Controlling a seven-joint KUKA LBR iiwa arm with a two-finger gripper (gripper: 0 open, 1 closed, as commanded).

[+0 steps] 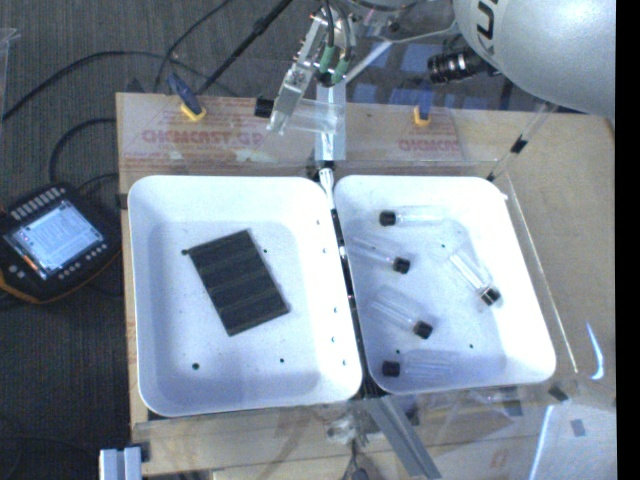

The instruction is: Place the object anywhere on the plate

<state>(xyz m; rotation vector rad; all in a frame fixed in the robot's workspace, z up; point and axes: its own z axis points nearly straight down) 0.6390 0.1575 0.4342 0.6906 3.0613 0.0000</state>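
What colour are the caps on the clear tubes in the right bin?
Black, in the camera view: each clear tube in the right bin ends in a black cap.

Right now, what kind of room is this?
Probably a robot lab: a big grey robot arm, two white bins on a bench, and a handheld controller on the floor.

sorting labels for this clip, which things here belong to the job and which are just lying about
Job:
- clear tubes with black caps, in the right bin, e.g.
- dark ridged plate in the left bin
- pincer, above the bins' far edge

Lying about:
- handheld screen, left of the bench
- yellow clamps, e.g.
- black cables
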